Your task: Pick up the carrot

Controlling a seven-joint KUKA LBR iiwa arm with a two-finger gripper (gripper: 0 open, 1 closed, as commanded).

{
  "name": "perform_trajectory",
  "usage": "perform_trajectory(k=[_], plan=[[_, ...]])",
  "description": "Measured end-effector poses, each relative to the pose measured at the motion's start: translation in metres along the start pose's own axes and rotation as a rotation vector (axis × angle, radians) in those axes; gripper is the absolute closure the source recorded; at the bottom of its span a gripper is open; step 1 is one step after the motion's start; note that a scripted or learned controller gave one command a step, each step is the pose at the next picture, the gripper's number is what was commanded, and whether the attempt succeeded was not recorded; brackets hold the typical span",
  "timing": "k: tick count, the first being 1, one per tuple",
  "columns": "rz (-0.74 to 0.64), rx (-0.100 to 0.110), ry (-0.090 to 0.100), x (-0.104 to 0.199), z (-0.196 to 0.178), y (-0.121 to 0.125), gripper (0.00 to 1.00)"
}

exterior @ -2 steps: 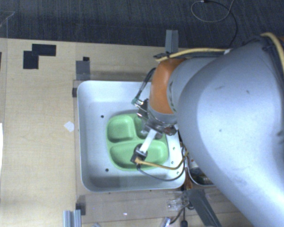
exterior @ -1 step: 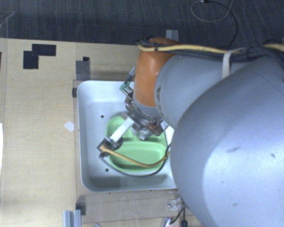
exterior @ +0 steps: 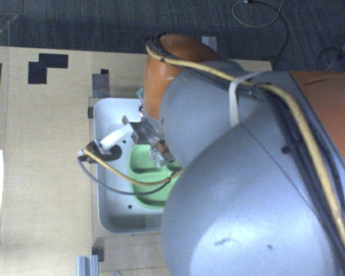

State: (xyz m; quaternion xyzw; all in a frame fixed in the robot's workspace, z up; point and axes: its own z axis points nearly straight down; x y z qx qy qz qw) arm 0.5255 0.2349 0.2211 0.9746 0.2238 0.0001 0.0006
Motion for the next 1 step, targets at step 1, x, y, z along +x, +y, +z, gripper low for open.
perform_trajectory(k=[1], plan=[[0.051, -0.001, 0.001, -0.0018, -0.0238, 0.0275, 1.0]])
